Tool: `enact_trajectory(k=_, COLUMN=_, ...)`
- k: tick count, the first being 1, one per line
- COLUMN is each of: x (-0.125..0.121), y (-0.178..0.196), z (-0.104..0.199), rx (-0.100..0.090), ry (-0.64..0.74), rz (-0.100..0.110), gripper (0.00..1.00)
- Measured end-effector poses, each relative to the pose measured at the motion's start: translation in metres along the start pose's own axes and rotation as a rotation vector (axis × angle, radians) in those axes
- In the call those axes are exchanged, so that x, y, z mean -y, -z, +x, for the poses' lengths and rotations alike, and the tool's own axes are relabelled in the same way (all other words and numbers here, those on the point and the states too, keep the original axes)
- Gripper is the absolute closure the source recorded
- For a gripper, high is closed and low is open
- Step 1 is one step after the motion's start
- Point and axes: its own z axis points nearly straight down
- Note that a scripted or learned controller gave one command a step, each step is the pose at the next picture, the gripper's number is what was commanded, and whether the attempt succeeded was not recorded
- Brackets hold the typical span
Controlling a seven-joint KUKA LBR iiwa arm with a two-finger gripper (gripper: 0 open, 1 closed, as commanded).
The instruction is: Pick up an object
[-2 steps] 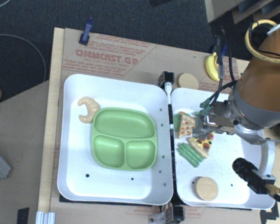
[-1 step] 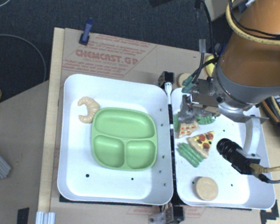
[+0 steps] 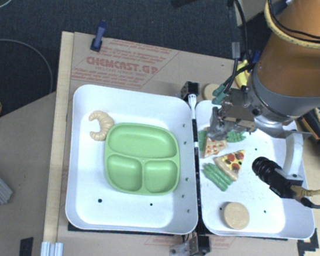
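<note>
- Pizza slice point(image 3: 213, 148): lies flat in the right bin point(image 3: 269, 212), at its far left, close to the wall shared with the left bin point(image 3: 80, 155). Nothing is lifting it.
- Gripper point(image 3: 222, 132): low over the far left part of the right bin, just on the far side of that slice. Contact with the slice can't be judged. Open or closed: cannot tell, as the wrist body hides it from above.
- No item is seen held in the gripper.
- Second pizza slice point(image 3: 232, 163): has red spots and sits just right of the first one, touching it or nearly so.
- Green bean pods point(image 3: 217, 176): on the near side of both slices, lying at a slant.
- Green scrap point(image 3: 238, 138): at the gripper's right side, partly covered. What it is stays unclear.
- Round biscuit point(image 3: 235, 215): tan, near the near rim of the right bin, well apart from the pizza.
- Arm point(image 3: 296, 84): grey with an orange band point(image 3: 310, 24), coming in from the far right above the right bin.
- Left bin: a green divided plate point(image 3: 142, 158) sits in the middle, and a croissant point(image 3: 100, 125) lies just beside the plate's far left corner.
- Both bins rest on a cardboard sheet point(image 3: 122, 60) with red print. A blue clip point(image 3: 98, 36) sits at its far edge.
</note>
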Motion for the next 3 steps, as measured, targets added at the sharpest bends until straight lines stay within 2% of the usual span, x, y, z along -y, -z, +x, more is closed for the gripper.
enact_trajectory(k=1, x=0.019, y=0.092, z=-0.007, rx=-0.003, ry=0.000, rz=-0.007, gripper=1.00)
enact_trajectory(k=2, x=0.020, y=0.021, z=-0.052, rx=0.001, ry=-0.008, rz=0.011, gripper=1.00)
enact_trajectory(k=3, x=0.021, y=-0.083, z=-0.009, rx=-0.001, ry=0.001, rz=0.016, gripper=1.00)
